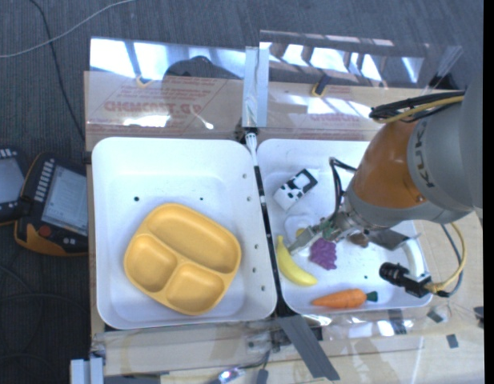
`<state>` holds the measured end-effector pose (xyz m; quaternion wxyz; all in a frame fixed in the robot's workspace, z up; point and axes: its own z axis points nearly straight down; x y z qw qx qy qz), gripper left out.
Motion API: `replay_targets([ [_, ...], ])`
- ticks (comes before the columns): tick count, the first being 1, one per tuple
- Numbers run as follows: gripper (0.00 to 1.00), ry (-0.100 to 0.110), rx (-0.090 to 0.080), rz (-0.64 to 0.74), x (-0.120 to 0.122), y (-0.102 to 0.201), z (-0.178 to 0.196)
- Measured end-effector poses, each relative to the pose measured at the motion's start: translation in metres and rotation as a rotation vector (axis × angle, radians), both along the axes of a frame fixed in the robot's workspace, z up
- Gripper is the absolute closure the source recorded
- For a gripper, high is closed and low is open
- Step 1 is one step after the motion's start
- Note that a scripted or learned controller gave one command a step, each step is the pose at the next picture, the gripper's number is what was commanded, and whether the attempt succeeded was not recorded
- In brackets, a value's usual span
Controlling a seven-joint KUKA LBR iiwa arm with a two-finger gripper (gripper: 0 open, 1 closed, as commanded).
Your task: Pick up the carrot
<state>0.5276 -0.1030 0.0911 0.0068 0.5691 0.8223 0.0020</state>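
Your two-finger gripper (327,232), jaw state unreadable from here, hovers above the purple grapes (323,253); the orange plastic carrot (340,299) lies nearer the bin's front edge, lengthwise left-to-right (green tip right).

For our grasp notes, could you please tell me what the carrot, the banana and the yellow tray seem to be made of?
The carrot looks like toy plastic: even orange, smooth matte skin, small green tip. The banana also looks plastic, uniformly yellow with a soft sheen. The yellow tray seems moulded plastic, with rounded compartments and a dull gloss.
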Motion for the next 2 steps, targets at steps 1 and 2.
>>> replay_targets([
  [1,0.0,0.015,0.003,0.092,-0.025,0.048,0.092],
  [2,0.0,0.015,0.001,0.494,-0.042,-0.012,0.005],
])
